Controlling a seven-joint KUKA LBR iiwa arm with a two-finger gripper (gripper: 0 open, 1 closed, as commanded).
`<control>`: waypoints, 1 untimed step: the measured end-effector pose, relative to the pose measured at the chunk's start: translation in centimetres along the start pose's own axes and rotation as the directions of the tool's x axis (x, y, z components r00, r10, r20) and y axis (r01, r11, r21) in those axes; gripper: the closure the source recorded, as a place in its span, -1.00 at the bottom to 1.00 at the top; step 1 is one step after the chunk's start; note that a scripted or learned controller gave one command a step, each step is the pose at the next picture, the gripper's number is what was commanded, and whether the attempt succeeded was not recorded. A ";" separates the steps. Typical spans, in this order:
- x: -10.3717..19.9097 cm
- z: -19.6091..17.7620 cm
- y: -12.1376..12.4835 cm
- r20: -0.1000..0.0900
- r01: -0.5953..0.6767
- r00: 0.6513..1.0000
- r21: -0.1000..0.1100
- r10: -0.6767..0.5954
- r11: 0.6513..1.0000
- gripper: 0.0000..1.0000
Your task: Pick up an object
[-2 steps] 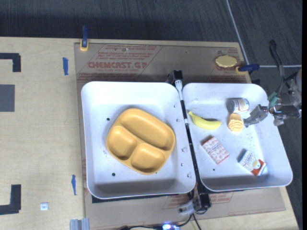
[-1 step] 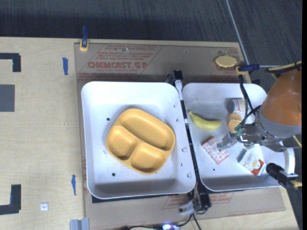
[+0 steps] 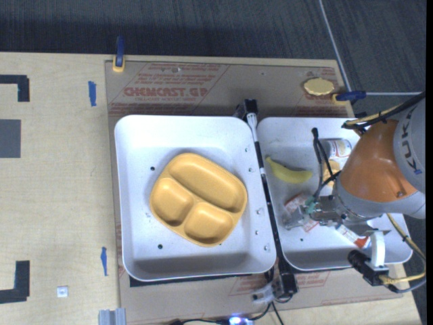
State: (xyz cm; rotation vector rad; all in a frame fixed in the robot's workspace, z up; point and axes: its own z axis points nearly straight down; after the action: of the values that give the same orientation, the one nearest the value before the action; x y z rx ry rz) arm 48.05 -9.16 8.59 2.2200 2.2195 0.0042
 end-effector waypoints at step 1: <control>0.0 0.0 0.0 0.000 0.000 1.000 -0.001 0.000 1.000 -1.00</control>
State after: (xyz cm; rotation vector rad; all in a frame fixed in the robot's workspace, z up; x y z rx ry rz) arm 48.06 -9.16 8.58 2.2200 2.2191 0.0053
